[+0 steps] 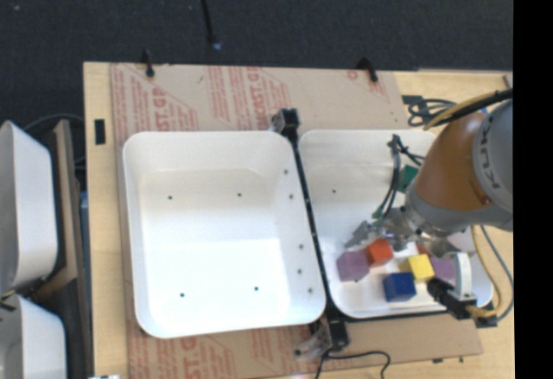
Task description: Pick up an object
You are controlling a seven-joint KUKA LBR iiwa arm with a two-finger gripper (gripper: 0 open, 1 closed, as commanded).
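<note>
Behind both bins, cardboard (pixel 216 97) bears illegible red lettering.

grey arm (pixel 492 161) with broad orange band, cables trailing beside.

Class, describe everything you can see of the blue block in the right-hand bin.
The blue block is a small, solid-looking cube, plain dark blue, resting flat on the floor of the right bin near its front wall. A yellow block sits right beside it, up and to the right, seemingly touching. Nothing grips it.
</note>
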